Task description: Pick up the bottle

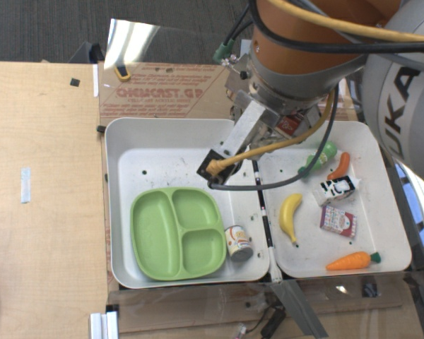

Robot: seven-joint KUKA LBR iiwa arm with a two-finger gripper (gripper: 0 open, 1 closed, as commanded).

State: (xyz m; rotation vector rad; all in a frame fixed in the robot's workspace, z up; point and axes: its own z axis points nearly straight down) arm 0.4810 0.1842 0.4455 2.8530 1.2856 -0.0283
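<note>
A small green bottle (319, 157) lies on its side near the back of the right bin (381, 210), beside an orange-red pepper (340, 164). My arm's wide orange-banded wrist (304, 48) hangs over the back edge where the two bins meet. The gripper (279, 119) sits under it, up and to the left of the bottle, mostly hidden by the wrist. Nothing visibly links the gripper to the bottle.
The right bin also holds a banana (291, 217), a carrot (350, 261), a pink packet (338, 219) and a black-and-white item (337, 186). In the left bin (120, 189) lie a green divided plate (178, 232) and a small can (237, 241).
</note>
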